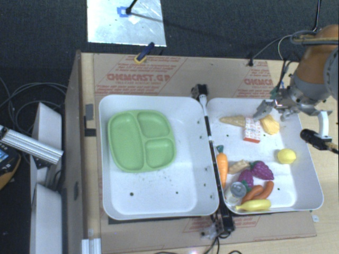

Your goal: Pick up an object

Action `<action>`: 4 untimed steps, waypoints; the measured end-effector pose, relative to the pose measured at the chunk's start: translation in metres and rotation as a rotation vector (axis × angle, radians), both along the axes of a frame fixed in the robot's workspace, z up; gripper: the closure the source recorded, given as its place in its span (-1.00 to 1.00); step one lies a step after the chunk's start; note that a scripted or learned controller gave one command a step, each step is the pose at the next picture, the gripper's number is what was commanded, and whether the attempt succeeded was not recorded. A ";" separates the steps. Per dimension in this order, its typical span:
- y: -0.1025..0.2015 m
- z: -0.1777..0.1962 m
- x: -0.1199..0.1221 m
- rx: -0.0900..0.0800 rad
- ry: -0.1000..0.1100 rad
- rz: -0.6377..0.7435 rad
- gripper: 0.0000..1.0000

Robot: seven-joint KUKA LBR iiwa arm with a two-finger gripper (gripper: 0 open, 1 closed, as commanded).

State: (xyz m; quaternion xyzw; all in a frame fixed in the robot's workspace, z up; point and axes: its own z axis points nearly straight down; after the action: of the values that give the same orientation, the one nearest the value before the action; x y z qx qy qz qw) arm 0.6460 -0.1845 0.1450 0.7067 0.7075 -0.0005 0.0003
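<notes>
Nearest the camera, piled in the right bin's [310, 194] front corner: a yellow banana [253, 206], a small silver can [238, 189], two little orange carrots [258, 190], and purple grapes [261, 170] just behind, all bunched up and touching. Right beside those, a bigger carrot [222, 164] lying along the divider, plus some tan bit [238, 166] I can't make out. A bit further back, a lemon [286, 156] sitting on its own near the right wall. Over in the left bin [153, 197], just a green divided plate [141, 139]. Toward the back of the right bin: a red-and-white box [252, 130], a pale cone-ish thing [232, 121], a yellow chunk [270, 125]. Hanging over that back corner, the gripper [275, 110], fingers spread, pinching nothing, just above the yellow chunk. Behind the bins, bare cardboard [159, 73].
</notes>
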 end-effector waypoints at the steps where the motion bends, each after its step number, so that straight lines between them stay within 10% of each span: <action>1: 0.021 -0.023 -0.006 0.001 -0.003 0.003 -1.00; 3: 0.021 -0.060 -0.006 0.001 -0.003 0.003 -1.00; 4: 0.021 -0.049 -0.005 0.000 -0.006 0.005 1.00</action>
State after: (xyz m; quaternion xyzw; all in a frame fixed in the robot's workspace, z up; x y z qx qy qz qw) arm 0.6407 -0.1634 0.0960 0.7049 0.7093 0.0018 0.0025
